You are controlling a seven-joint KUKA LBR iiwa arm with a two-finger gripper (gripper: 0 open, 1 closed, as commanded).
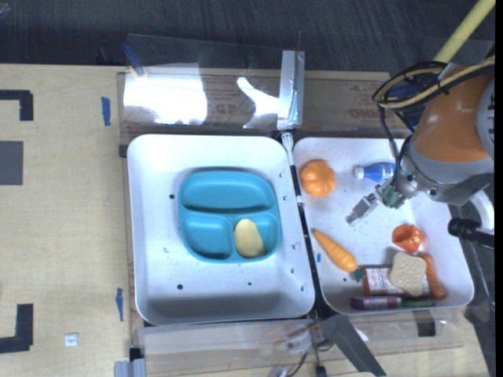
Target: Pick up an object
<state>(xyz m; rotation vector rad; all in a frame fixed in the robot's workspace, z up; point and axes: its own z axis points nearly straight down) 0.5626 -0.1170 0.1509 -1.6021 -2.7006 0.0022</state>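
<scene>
Arm (452, 136) over the right bin (464, 285)

Jaws (361, 209) hung above bare floor between pumpkin (317, 177) and carrot (336, 250); whether wide or narrow, I could not tell; nothing visibly held.

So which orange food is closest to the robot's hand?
The round pumpkin, sitting left of the hand; the long carrot lies lower down.
</scene>
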